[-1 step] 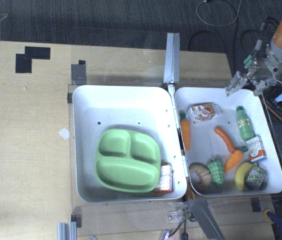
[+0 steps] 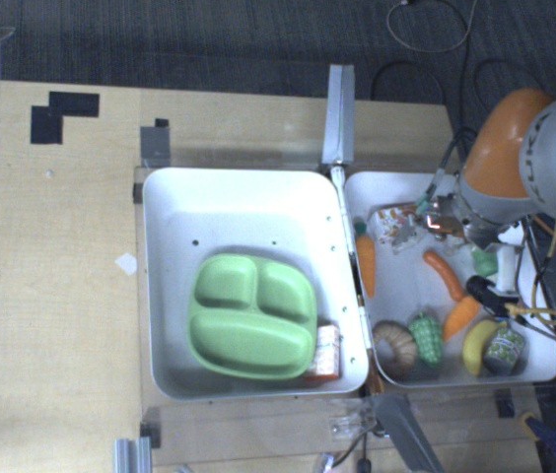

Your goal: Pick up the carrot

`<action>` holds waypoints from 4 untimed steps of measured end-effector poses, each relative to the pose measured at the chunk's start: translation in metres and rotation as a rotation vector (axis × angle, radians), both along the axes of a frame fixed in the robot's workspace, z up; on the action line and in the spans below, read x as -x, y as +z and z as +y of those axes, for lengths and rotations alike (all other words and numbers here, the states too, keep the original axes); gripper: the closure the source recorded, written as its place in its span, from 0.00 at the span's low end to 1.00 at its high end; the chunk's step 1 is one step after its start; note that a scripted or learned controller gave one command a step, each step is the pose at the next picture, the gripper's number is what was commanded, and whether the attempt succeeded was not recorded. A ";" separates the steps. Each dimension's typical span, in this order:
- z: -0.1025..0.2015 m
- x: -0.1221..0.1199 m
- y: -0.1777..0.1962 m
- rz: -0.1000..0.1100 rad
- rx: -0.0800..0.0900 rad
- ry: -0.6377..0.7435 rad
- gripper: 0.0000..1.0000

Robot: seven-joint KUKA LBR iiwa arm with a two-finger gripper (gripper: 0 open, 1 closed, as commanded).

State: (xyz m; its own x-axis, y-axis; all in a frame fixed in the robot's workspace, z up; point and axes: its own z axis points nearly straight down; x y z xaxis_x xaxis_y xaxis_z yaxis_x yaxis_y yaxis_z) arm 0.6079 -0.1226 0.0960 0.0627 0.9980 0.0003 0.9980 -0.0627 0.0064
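Pale wooden bench (image 2: 61,264), two white bins: the left bin (image 2: 160,264) holds a green tray (image 2: 253,315). The carrot (image 2: 365,264) lies in the right bin (image 2: 396,195) against the dividing wall — the gripper (image 2: 448,221) hovers nearby, its state unclear.

1 fixed camera is looking down at a slant over the tabletop (image 2: 51,264), taking in both white bins (image 2: 160,264).

You see the arm (image 2: 554,156) at right of frame: grey rounded casing, orange band, black and yellow cables alongside.
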 end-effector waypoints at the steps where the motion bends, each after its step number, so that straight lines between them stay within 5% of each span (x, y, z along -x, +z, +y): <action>1: 0.026 0.038 0.012 0.004 -0.003 -0.252 0.00; 2: 0.007 0.024 0.070 0.001 -0.001 -0.096 0.00; 3: 0.036 0.056 0.000 0.000 0.000 0.138 0.00; 4: 0.002 0.088 0.005 0.000 0.003 0.459 0.00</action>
